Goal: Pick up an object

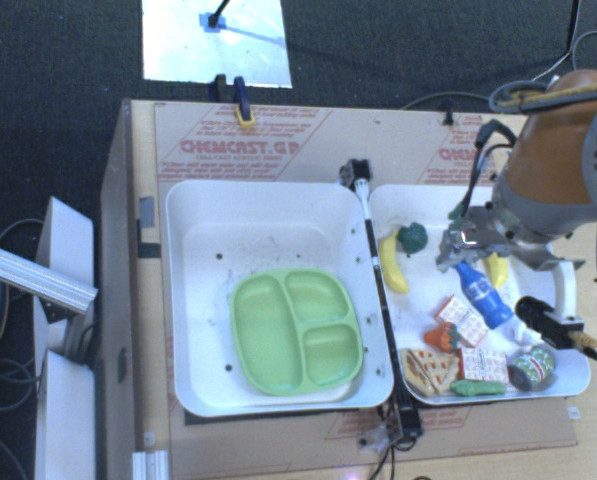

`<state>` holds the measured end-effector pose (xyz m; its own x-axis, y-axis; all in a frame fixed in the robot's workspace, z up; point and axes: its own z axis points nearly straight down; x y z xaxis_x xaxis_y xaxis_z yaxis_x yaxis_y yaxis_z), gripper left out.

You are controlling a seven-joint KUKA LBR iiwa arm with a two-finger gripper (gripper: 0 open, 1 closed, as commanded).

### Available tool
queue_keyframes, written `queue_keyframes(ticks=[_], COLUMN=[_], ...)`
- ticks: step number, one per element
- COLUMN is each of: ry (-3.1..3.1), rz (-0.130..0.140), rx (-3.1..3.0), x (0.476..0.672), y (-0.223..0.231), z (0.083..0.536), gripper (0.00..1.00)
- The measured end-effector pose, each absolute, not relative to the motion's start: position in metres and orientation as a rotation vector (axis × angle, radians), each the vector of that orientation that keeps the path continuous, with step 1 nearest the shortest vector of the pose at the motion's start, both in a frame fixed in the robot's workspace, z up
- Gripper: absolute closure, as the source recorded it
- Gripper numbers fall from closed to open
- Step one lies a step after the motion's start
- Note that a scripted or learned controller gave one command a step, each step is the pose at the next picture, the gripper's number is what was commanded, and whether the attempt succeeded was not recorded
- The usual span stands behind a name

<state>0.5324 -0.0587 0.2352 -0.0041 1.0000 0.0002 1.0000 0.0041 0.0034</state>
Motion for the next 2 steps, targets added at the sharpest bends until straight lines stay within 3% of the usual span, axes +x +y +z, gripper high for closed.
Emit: queue_keyframes(ticks=[1, 2], ry=[2.222, 2.221], rz=[0.001, 0.001], rx=[2.218, 2.217], x=[0.575, 0.584], y=[-0.084, -0.119], z=[0.217, 0.219], gripper=[1.0, 1.0])
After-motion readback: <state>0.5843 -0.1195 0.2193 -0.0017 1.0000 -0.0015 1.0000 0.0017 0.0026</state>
